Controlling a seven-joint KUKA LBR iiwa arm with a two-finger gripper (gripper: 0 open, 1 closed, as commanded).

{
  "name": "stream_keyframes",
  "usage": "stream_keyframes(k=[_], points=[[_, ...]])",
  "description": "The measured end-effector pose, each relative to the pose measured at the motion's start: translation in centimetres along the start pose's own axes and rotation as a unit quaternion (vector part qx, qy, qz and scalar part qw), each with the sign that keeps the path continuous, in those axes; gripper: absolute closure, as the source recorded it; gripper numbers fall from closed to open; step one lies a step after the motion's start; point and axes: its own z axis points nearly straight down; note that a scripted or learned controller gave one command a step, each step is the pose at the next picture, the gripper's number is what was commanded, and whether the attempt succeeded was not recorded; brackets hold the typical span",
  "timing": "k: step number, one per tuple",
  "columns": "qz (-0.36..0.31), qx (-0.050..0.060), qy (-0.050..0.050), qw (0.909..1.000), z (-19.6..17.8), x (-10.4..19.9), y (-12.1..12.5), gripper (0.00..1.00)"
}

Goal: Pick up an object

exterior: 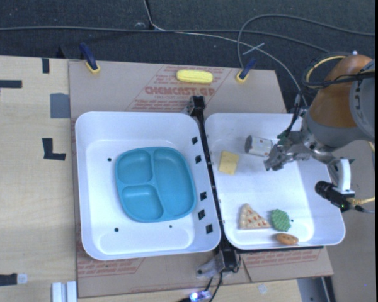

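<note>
Dark carpet runs along the top of what we see, and below it a wooden bench carries a cardboard sheet (176, 90) with two shallow white bins side by side. We find the pincer (264, 150) in the upper middle of the right bin (315, 187), at the end of the grey arm (340, 109) with its orange band, which reaches in from the right. We cannot tell whether its fingers are spread or pressed together, and we see nothing held between them.

Just to the pincer's left lies a pale yellow block (229, 162), near it but apart. Below the pincer, toward the front wall of the same bin, we see a triangular pizza-like slice (252, 218), a green round piece (280, 219) just beside it, and a small orange-brown piece (286, 238) under that.

Well to the pincer's left, across the divider, the left bin (94, 187) holds a blue divided plate (155, 184). Up and to the left of the pincer, outside the bins, a yellow corn-like toy (194, 76) rests on the cardboard, between two blue-and-yellow clamps (89, 60).
</note>
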Motion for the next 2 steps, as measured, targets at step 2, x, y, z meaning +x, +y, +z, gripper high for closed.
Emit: stream_keyframes(k=[2], points=[[0.0, 0.0, 0.0, 1.0, -11.7, -0.1, 0.6, 1.0]])
